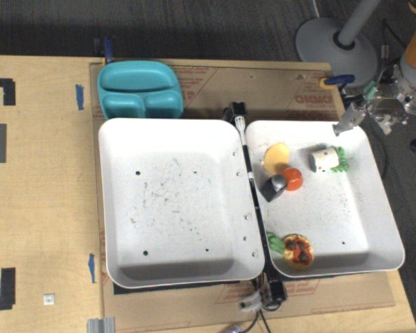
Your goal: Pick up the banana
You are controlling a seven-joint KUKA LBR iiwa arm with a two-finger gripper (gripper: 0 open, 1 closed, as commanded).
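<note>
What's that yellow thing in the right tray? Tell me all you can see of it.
The banana looks like a small yellow toy, smooth and likely plastic, seen here as a short rounded lump rather than a long curve. It lies in the right bin, near the far left corner. A dark grey piece with an orange-red ball lies just in front of it, very close or touching.

Red print on cardboard sheet (277, 89) under the bins, upside down from this camera, near its top right corner and behind the teal tray (140, 89). Too small and blurred to read letter for letter. More faint red print on cardboard at the bottom edge, also unreadable. No other legible text.
</note>
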